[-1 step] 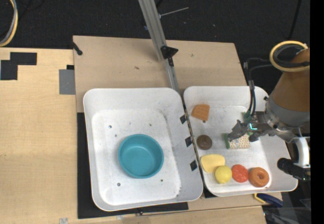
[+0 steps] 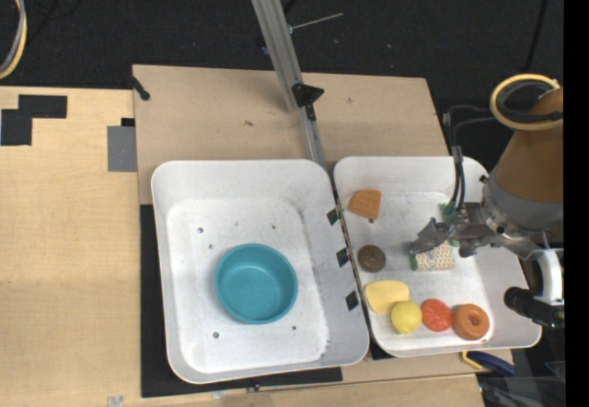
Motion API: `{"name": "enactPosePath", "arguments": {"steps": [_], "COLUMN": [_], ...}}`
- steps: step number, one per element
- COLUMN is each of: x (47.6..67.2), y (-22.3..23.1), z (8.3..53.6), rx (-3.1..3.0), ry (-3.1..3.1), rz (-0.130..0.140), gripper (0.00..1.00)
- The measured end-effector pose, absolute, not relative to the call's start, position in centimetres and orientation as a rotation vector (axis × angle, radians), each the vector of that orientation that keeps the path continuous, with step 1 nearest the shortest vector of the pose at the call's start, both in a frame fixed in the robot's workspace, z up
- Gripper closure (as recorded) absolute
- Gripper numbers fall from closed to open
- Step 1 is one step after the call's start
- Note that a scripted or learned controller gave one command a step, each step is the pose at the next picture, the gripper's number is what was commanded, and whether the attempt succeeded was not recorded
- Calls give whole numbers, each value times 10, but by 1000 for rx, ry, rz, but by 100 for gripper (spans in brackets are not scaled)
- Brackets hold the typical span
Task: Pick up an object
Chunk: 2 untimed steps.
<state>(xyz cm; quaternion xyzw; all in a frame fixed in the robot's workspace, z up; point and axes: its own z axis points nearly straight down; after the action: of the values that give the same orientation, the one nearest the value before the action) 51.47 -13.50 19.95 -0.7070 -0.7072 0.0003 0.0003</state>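
In the right-hand white bin (image 2: 405,177), my two-finger gripper (image 2: 433,244) sits low over a pale, dotted block (image 2: 436,258); whether it grips, I cannot tell. The round teal plastic bowl (image 2: 257,283) lies in the left bin (image 2: 184,189).

Toys (image 2: 421,313) crowding right bin's (image 2: 405,177) front

Matt white plastic bins (image 2: 184,212) — smooth teal bowl (image 2: 257,282) — on pale wooden bench (image 2: 221,110).
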Motion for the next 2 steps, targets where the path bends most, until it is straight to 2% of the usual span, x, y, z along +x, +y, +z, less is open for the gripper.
{"name": "enactPosePath", "arguments": {"steps": [2], "x": [512], "y": [-146], "z": [104], "rx": [-2219], "ry": [-2218], "rz": [5], "gripper": [0]}}
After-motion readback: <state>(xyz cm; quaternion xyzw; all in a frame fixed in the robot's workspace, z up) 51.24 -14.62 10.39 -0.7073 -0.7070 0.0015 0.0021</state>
